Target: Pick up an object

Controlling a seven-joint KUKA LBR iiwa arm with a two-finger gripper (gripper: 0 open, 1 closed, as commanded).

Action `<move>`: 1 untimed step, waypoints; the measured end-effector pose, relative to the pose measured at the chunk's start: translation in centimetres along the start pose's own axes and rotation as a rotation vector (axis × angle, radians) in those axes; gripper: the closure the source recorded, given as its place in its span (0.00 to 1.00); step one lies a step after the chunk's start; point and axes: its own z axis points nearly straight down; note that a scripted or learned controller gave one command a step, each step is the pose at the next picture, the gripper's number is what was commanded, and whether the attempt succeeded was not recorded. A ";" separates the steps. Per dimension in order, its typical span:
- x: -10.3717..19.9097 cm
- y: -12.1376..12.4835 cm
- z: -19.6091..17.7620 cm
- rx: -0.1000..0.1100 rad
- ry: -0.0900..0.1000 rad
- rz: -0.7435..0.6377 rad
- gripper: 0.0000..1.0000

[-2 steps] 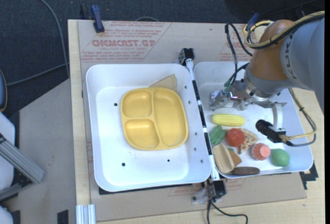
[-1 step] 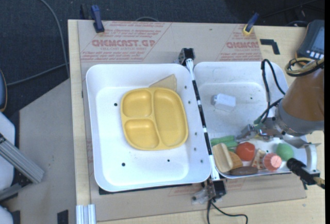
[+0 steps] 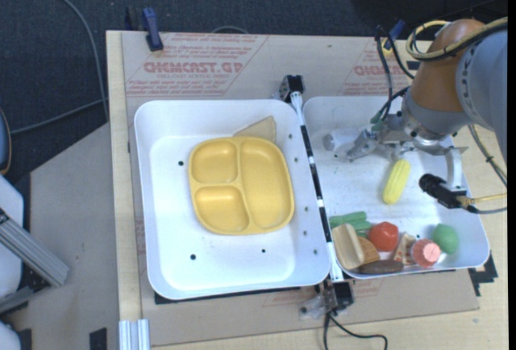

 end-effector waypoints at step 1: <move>-4.9 -5.8 -0.1 0.003 0.000 0.002 0.00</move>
